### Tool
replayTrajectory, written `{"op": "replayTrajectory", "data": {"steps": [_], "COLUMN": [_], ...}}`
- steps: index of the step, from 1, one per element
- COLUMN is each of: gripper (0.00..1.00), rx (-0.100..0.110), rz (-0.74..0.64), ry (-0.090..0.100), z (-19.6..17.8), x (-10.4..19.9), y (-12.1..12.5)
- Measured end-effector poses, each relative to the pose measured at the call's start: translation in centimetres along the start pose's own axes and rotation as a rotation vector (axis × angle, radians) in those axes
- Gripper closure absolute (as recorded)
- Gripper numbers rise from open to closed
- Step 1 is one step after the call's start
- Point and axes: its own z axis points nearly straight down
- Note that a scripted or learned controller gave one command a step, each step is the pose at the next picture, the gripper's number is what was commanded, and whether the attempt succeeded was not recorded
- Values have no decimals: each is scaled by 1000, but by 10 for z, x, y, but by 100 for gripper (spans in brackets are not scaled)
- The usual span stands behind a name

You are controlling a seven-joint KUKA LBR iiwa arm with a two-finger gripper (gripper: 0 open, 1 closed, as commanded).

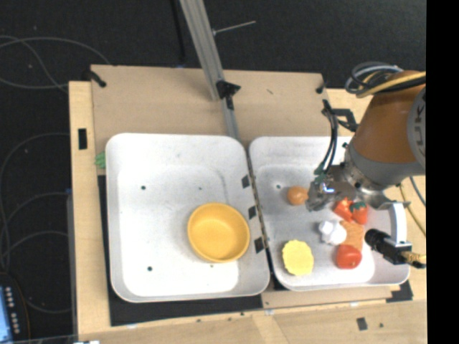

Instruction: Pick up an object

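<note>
In the right bin [287,156] lie a small orange ball [296,196], a yellow round piece [297,257], a small white object [330,231], a red tomato-like thing [348,256] and a red and orange item [351,212] partly under the arm. My gripper [320,196] hangs low over the right bin, just right of the orange ball and above the white object. The wrist hides its fingertips, and I see nothing held between them.
The left bin [143,163] holds a yellow bowl [217,232] near its front right corner. A grey metal pole [204,38] slants up from the back between the bins. The arm's orange band [391,131] covers the right bin's far right side.
</note>
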Motion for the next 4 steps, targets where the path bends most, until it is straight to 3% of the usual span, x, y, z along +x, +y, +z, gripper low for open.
{"op": "replayTrajectory", "data": {"steps": [1, 2, 4], "gripper": [100, 100, 100], "rx": [-6, -3, -2], "rz": [-2, -3, -4], "ry": [-1, -1, -1], "z": [-51, -73, -55], "x": [5, 4, 80], "y": [-6, -5, 69]}}
